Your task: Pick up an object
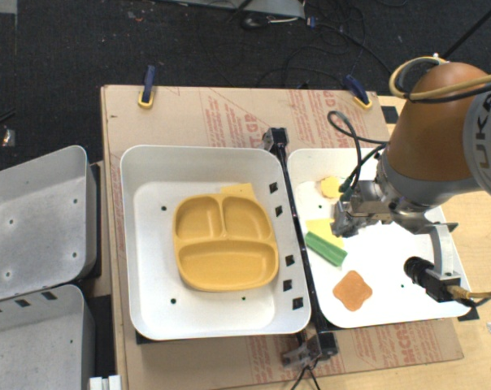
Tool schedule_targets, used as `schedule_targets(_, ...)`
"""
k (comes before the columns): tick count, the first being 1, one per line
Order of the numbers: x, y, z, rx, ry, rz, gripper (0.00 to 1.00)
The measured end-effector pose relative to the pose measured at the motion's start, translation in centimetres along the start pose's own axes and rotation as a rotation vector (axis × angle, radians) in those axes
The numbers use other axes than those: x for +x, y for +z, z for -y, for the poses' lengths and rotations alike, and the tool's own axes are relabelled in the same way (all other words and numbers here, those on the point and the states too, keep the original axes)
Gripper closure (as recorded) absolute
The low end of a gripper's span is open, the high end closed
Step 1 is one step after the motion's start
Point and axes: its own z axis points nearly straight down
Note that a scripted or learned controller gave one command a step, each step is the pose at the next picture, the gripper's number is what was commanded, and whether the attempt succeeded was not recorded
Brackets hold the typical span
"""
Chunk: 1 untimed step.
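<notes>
In the right bin [384,299] lie a green block [326,248], a flat yellow piece [321,229] under its upper end, a small round yellow object [331,188] farther back, and an orange-brown disc [353,290] near the front. My gripper [347,220] hangs low over the bin, just right of the green block and the flat yellow piece, below the round yellow object. The arm's orange band and grey wrist [428,149] cover the bin's right half.
The left bin [148,299] holds a yellow divided tray [226,243] with a yellow flat piece [237,190] peeking out behind it. A black divider with clips [293,226] runs between the bins. Grey lids [34,218] lie off to the left.
</notes>
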Motion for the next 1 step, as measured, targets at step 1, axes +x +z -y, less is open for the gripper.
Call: schedule_targets(1, 6.32, 0.28, 0.26, 0.000, -0.002, -0.001, 1.00)
